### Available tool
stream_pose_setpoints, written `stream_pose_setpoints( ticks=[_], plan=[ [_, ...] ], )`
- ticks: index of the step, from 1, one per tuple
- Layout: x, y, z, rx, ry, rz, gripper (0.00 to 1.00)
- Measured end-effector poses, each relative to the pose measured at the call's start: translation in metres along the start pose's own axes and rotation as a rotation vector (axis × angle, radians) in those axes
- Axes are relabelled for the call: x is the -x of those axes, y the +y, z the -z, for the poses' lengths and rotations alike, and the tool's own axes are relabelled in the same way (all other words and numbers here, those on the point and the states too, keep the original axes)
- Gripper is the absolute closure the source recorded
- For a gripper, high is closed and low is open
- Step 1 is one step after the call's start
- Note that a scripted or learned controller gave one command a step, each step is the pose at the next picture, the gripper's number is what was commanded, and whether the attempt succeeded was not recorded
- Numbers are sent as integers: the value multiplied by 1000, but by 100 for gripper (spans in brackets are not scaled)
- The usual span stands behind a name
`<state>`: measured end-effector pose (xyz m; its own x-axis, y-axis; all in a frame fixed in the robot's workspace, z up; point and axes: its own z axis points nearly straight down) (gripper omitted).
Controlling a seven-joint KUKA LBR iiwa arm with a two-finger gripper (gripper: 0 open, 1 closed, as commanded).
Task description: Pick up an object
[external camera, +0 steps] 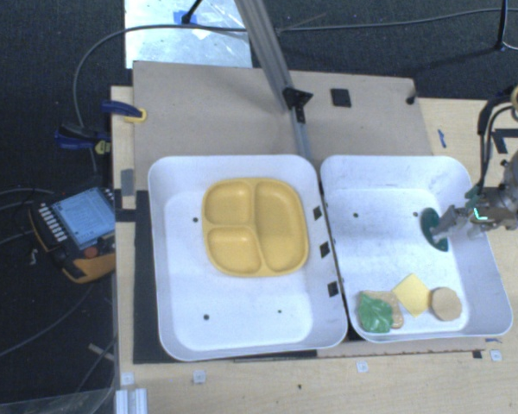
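Note:
My gripper point(447, 223) reaches in from the right, over the right side of the right bin point(388, 184). A small dark green thing point(432, 228) sits right at its tip; whether it is gripped or only lies beneath is unclear. At the front of the same bin lie a green leafy piece point(375, 313), a yellow block point(411, 293) and a tan round piece point(446, 304), all well below the gripper in the view. In the left bin point(181, 309) rests a yellow divided plate point(254, 226).
A grey pole point(272, 50) slants across the brown board behind the bins. Cables and a handheld controller point(76, 231) lie on the dark floor to the left. Black clips point(323, 249) mark the seam between the bins.

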<state>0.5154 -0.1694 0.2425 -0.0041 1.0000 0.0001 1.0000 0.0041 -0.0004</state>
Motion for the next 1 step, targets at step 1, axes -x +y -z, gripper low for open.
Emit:
stream_pose_setpoints(
  ticks=[1],
  plan=[
    [0,1,1,2,0,0,0]
  ],
)
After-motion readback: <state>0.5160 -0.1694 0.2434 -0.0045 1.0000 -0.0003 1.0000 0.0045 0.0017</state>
